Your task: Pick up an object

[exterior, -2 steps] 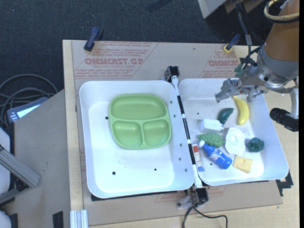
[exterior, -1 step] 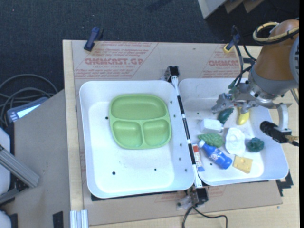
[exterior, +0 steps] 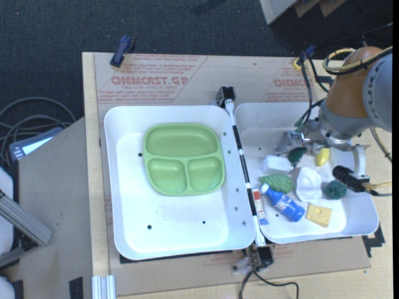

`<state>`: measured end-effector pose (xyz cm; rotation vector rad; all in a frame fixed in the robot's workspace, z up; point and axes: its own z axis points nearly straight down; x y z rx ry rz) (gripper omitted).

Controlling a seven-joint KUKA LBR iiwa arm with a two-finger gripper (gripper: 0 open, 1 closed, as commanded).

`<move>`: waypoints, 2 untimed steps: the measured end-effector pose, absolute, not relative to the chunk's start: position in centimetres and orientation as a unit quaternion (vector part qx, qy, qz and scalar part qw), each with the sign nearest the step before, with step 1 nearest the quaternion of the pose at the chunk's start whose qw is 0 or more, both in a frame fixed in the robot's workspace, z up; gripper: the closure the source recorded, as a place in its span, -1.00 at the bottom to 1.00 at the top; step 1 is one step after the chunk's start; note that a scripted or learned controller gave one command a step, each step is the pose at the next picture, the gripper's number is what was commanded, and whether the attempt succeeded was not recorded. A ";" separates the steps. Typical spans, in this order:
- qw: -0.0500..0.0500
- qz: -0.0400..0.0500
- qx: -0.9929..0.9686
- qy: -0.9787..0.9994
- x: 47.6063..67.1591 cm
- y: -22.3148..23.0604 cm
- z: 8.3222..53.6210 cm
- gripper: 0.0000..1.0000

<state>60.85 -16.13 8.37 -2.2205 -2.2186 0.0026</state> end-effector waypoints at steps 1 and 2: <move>0.000 0.000 -0.708 -0.707 61.0 -16.1 9.5 1.00; 0.001 0.000 -0.706 -0.708 62.2 -9.6 8.4 1.00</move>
